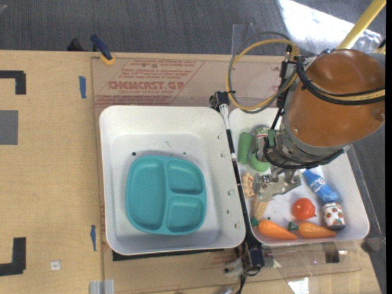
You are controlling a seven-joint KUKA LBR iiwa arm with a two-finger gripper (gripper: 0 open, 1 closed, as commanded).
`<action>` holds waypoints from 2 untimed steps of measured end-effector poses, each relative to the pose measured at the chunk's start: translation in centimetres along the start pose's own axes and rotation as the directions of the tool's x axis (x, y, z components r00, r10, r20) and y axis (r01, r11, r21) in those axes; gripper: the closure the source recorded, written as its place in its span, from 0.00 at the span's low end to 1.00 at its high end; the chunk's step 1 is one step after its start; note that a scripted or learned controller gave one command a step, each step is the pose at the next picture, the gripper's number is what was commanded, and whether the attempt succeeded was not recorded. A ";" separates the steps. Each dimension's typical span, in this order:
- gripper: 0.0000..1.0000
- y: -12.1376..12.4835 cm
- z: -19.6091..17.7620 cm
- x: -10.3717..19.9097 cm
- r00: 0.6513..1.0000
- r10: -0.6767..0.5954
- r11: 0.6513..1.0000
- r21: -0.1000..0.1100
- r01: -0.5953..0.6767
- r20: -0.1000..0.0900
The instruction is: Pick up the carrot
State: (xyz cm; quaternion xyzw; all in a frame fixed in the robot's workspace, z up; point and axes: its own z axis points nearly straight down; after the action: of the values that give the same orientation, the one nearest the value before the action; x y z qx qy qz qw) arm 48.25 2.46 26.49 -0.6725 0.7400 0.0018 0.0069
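Two orange carrots lie along the front wall of the right bin (361, 208): one carrot (276, 229) at the front left and a second carrot (316, 229) just to its right, their green ends meeting. My gripper (275, 187) hangs under the orange wrist band, over the middle of the right bin. It is above and behind the left carrot, with a clear gap to it. Nothing orange shows in the gripper.
A red tomato (302, 209), a small red-and-white can (332, 215) and a blue packet (321, 185) lie right of the gripper. Green items (245, 147) sit at the bin's back left, a tan item (260, 209) below them. The left bin (116, 133) holds a teal divided plate (164, 193).
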 end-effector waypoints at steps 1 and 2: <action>0.00 0.0 0.0 0.0 1.000 -0.001 1.000 -0.001 0.001 0.000; 1.00 -0.2 -1.1 -0.3 1.000 0.007 1.000 0.007 -0.008 0.008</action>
State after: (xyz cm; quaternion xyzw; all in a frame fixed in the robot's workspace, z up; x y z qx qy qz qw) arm 48.43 2.72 27.55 -0.6697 0.7425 0.0019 0.0122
